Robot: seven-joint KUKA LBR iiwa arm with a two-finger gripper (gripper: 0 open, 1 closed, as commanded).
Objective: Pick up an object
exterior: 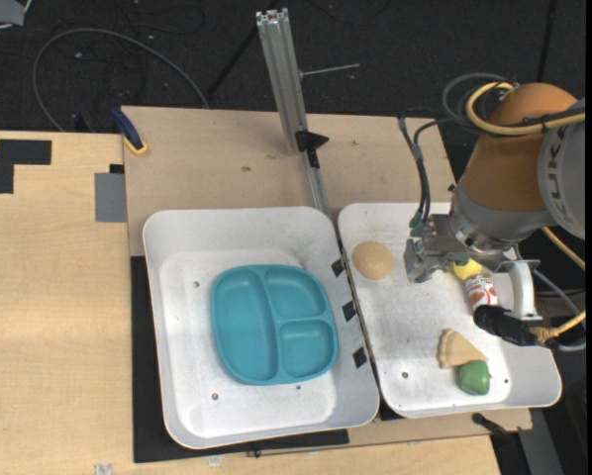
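In the right bin lie a round tan bun at the upper left, a small bottle with a yellow cap and red-white label to the right, a tan wedge and a green round fruit near the front. My gripper hangs low over the bin's upper part, between the bun and the bottle. Nothing shows between its fingers.
The left bin holds a teal divided plate. An upright metal post rises behind the bins. Cables trail from the arm at the right edge. The wooden bench stretches to the left.
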